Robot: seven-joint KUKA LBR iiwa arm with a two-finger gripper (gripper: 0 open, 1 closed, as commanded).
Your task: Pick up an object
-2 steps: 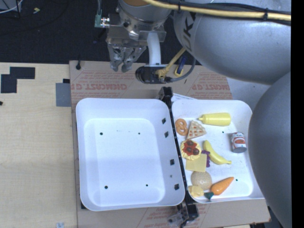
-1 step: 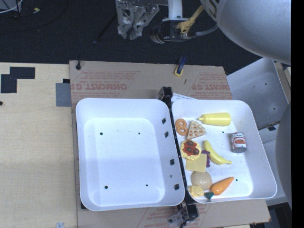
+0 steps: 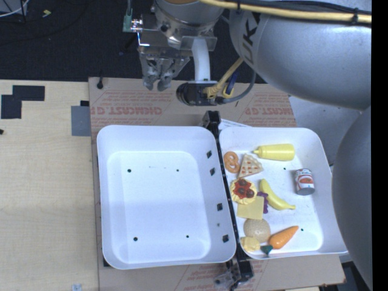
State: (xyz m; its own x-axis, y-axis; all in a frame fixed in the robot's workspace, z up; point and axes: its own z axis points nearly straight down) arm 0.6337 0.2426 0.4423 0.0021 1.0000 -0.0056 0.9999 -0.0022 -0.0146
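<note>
Grey arm with orange band at top, reaching in from right. Two-finger pincer hanging above the far edge of the brown cardboard sheet, beyond the left shallow white bin and well apart from all objects. Fingers close together, narrow gap at most, nothing between them.

All candidate objects lying in the right shallow white bin:
- yellow plastic mustard bottle on its side near the far wall
- small brown pretzel by the divider, just beside a tan waffle wedge
- small red-and-white can alone toward the right wall
- round pizza-like piece with red topping, touching a flat yellow cheese square
- yellow banana next to the cheese, with a small purple bit at its inner end
- pale round bun-like ball below the cheese
- orange carrot near the front wall, tilted, beside a yellow-white piece in the front corner

Bins side by side, joined by black clips along the shared edge. Light wooden desk to the left.
</note>
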